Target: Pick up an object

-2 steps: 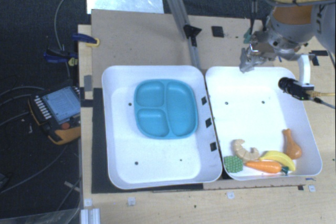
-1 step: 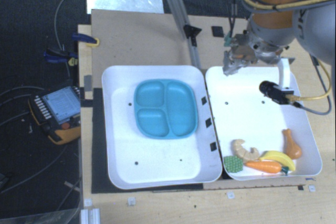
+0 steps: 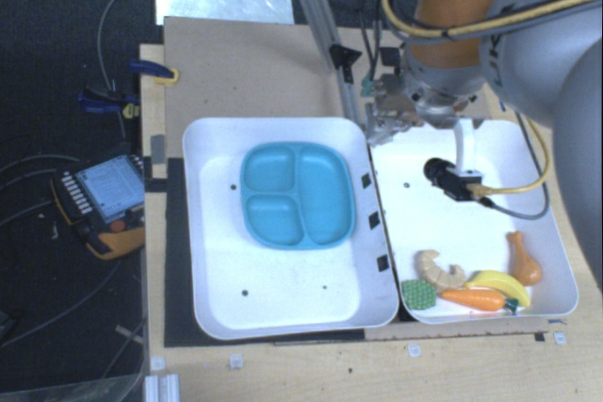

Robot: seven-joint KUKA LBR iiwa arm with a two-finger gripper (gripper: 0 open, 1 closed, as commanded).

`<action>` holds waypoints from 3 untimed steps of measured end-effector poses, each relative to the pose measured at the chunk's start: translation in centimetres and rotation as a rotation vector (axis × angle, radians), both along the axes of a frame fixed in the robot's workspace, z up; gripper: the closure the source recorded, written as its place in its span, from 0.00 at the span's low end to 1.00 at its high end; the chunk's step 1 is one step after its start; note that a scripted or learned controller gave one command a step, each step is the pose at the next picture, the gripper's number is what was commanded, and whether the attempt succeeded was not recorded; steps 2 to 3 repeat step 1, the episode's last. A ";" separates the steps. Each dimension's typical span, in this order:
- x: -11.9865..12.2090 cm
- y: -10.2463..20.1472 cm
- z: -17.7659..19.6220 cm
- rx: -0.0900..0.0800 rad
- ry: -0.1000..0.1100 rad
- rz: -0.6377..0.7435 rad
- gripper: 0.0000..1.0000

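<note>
The claw (image 3: 391, 118) hung over the twelve o'clock rim of the right bin (image 3: 415, 221); whether it was wide or narrow could not be told. The toy food, namely carrot (image 3: 473, 299), banana (image 3: 499, 283) and drumstick (image 3: 524, 264), lay clustered toward five o'clock from it, well apart. The carrot's long axis ran roughly three to nine o'clock.

I see the bench (image 3: 254, 61) as a brown board in the middle of the frame, on a dark floor. Two white bins lie directly on it, side by side and touching at their inner edges: the left bin (image 3: 212, 287) takes the centre and lower left, the right bin (image 3: 551, 297) the lower right. The upper part of the board is bare.
</note>
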State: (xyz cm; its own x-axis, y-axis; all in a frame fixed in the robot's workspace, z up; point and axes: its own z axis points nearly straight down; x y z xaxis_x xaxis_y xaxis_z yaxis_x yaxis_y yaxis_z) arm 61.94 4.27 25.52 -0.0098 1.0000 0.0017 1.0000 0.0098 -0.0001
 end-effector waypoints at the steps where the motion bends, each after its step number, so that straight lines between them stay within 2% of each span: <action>1: 0.0 5.0 -2.0 0.000 0.001 0.000 1.00; 3: 0.0 5.0 -2.0 0.000 0.001 0.000 1.00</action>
